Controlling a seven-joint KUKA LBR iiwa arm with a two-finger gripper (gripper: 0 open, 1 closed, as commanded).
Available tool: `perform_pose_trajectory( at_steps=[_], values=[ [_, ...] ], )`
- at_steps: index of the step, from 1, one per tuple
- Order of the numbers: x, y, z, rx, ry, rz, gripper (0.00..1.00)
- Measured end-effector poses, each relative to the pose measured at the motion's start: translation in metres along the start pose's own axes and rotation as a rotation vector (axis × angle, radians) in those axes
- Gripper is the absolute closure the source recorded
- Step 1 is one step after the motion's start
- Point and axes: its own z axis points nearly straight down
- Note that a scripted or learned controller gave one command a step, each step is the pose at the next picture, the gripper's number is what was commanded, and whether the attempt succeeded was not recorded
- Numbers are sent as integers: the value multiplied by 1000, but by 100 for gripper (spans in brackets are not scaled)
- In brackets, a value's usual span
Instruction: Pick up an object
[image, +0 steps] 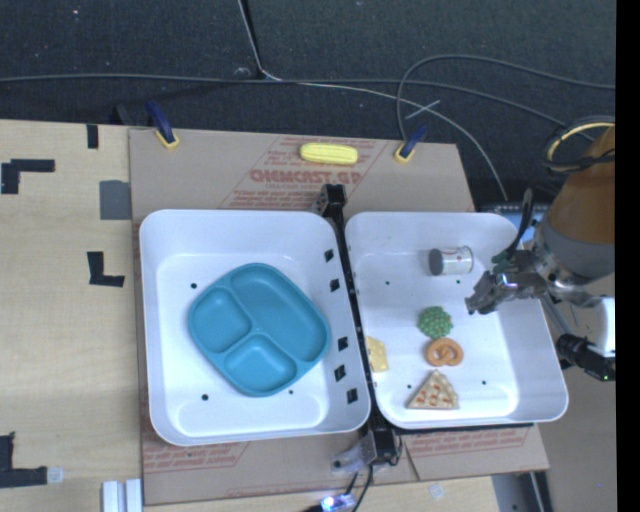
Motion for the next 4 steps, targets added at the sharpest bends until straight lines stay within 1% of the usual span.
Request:
perform_pose_trajectory(
  at_steps=[1, 2, 3, 4],
  values=[
    [0, 1, -50, -1, -1, 0, 100],
    [49, 13, -43, 5, 2, -4, 100],
    [105, 17, -48, 4, 2, -5, 100],
    [163, 16, -32, 6, 1, -4, 100]
  ],
)
